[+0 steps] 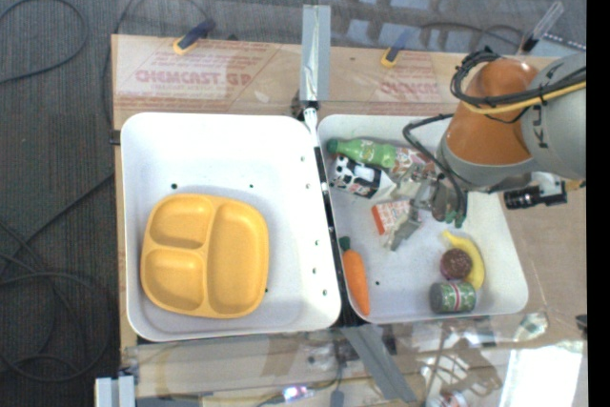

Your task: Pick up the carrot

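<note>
Carrot (355, 279) lies against the right bin's (496, 300) left wall (awkward for finger clearance). Gripper (412, 226) hovers mid-bin, well apart from it, fingers apart, holding nothing.

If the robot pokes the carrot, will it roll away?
Probably a little. The carrot looks round and smooth, so it might roll sideways. It lies against the bin's left wall, which should stop it. It looks stiff, unlikely to bend.

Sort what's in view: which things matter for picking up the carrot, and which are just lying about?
Job:
carrot, at the right bin's left edge
hand, over the bin's middle

Lying about:
green bottle
cow-print carton
banana
can
yellow tray, left bin
</note>
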Tool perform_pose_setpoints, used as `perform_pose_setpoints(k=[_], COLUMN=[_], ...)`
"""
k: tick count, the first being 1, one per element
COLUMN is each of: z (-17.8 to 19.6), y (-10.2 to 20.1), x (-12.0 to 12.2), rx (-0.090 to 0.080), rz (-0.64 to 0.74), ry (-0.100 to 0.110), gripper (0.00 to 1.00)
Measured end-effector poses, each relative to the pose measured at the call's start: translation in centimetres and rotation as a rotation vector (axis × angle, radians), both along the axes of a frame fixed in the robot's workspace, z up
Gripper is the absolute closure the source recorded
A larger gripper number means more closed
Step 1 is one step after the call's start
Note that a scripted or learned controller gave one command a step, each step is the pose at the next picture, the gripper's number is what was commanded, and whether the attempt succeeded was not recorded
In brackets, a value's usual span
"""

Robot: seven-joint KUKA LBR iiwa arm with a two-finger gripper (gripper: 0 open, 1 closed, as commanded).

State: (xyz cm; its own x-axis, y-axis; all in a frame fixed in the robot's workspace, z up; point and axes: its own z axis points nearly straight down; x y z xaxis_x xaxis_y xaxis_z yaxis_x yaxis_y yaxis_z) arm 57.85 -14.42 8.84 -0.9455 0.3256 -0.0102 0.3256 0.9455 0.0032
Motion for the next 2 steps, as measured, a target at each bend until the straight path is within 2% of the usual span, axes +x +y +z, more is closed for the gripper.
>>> perform_pose_setpoints(k=[1,2], z=[9.5,0.5], y=[4.3,4.7], x=[2.2,-5.2], rx=[-0.009,-0.005], rz=[0.063,-0.150], ry=[0.014,-0.021], gripper=[0.00,0.00])
